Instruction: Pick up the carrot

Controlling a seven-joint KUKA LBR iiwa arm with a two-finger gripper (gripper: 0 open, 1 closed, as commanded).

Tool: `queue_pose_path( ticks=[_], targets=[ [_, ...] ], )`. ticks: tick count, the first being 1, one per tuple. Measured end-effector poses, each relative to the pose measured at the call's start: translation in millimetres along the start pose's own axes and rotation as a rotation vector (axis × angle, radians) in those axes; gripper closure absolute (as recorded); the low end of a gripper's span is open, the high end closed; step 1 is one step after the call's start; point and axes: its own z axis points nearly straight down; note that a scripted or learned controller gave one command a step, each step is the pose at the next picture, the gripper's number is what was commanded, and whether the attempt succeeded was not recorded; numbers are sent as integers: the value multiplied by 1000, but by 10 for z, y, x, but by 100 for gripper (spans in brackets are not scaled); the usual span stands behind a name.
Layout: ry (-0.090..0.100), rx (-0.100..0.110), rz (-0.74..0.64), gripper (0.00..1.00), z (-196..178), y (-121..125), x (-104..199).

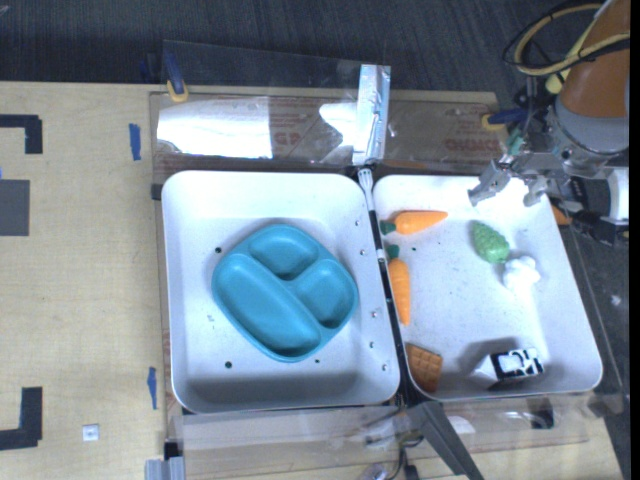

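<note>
Two orange carrots lie in the right bin [570,298]. One carrot [418,222] lies crosswise near the bin's back left corner, its green top pointing left. The other carrot [400,290] lies lengthwise along the left wall. My gripper [511,187] hangs over the bin's back edge, to the right of the crosswise carrot and apart from it. Its two fingers [488,184] are spread, so it is open, with nothing between them.
Also in the right bin are a green lumpy item [490,241], a white item [520,271], a brown waffle piece [424,366] and a black-and-white toy [516,363]. The left bin [190,218] holds a blue divided plate [285,290]. Cables loop beside the arm [598,88].
</note>
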Motion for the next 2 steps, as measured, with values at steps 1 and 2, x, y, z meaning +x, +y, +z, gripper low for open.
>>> queue_pose_path(
  ticks=[1, 2],
  targets=[
    [-3, -10, -37, 0, 901, 280, 479],
    [-10, -23, -106, 0, 1036, 324, 586]
  ],
)
